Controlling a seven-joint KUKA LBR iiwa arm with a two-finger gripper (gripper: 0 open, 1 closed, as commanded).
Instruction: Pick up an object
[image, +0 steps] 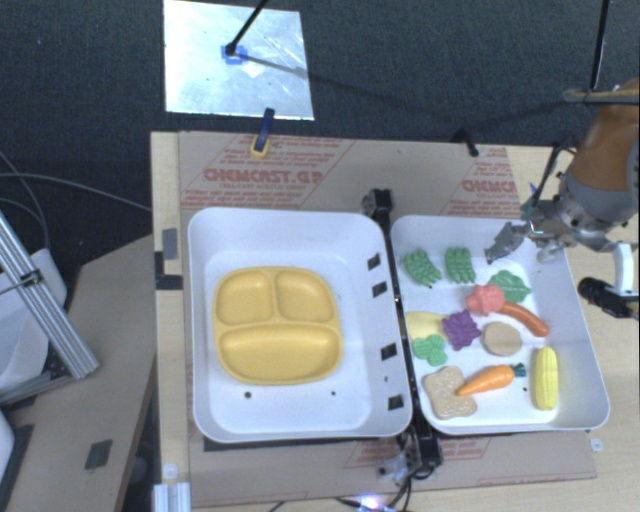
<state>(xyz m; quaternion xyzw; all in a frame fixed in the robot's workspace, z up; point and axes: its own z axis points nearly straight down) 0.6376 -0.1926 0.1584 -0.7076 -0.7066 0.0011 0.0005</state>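
Note:
The right white bin holds several toy foods: two green leafy pieces, a red piece with a green leaf, an orange sausage shape, purple grapes, a tan round, a carrot, a corn cob and a bread slice. My gripper hangs over the bin's far side, just beyond the green leaf. Its fingers stand apart with nothing between them.
The left white bin holds a yellow divided plate. A pale yellow piece and a small green piece lie by the right bin's left wall. The grey and orange arm comes in from the upper right.

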